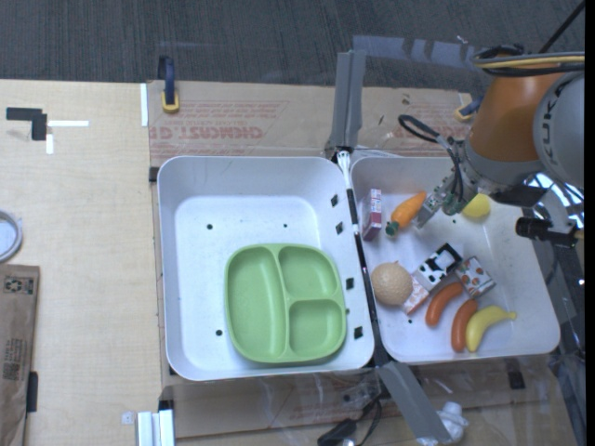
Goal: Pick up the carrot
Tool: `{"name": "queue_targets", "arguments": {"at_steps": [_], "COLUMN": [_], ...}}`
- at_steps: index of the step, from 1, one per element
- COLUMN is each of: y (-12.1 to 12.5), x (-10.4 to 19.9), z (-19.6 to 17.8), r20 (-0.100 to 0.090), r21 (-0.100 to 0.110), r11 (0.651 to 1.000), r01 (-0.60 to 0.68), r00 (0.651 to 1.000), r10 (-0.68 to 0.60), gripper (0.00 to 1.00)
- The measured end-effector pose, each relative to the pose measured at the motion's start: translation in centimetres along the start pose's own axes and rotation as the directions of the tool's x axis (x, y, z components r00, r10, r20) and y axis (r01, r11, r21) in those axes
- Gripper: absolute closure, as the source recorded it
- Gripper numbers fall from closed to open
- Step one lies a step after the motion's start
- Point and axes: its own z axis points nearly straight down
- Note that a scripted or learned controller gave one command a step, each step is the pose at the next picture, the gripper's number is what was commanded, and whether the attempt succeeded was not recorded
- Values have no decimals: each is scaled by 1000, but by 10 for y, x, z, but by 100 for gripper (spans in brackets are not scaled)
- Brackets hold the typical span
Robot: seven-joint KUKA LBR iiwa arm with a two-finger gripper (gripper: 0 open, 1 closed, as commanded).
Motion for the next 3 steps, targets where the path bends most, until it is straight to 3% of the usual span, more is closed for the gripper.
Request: {"name": "queue_targets", "arguments": {"at_steps": [1, 2, 3], "y": [42, 42, 3], "x": [37, 37, 24], "z": [-89, -89, 8], "r20": [-1, -1, -2], "r21": [6, 6, 9], "r11": [917, 917, 890], "r01": [-399, -398, -456], "r00": [917, 917, 890], "r10": [399, 398, 456], "gripper": [100, 0, 0]}}
